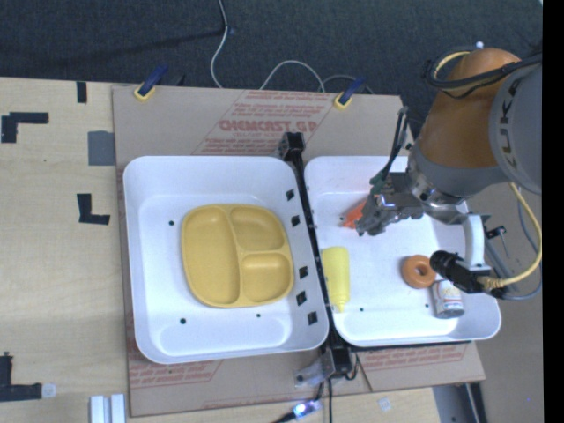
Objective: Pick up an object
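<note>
Approach step: the end effector [370, 221] hovers in the right bin [476, 329] beside an orange object [354, 215]; grip state cannot be determined. Next move requires descent and closure

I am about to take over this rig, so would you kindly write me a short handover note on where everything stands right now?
Gripper: low in the right bin, beside a small orange-red object; whether it has a grip cannot be judged.
Right bin also has a yellow bottle by the divider, a brown donut and a small can near the right wall.
Left bin holds a yellow divided plate.
Done: arm is down among the objects.
Left: confirm a grasp and lift something.
</note>
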`<state>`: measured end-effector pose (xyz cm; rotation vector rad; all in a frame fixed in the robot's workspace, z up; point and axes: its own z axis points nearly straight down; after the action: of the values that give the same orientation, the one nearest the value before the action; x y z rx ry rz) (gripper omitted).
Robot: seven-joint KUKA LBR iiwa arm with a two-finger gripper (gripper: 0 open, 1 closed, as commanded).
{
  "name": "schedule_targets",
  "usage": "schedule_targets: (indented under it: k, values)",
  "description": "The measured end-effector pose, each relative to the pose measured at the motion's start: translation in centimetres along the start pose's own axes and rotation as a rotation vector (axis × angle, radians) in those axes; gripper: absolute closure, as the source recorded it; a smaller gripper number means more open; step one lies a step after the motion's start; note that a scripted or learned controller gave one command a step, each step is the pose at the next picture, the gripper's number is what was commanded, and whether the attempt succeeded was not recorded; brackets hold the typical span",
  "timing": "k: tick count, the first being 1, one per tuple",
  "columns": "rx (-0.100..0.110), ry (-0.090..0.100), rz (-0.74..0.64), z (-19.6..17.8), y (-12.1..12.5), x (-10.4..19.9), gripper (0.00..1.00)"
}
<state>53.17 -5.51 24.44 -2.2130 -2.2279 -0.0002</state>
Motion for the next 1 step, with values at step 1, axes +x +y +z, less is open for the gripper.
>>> schedule_targets:
  k: [1]
  values:
    - [0.002,0.000,0.000,-0.26,-1.10,4.95,1.00]
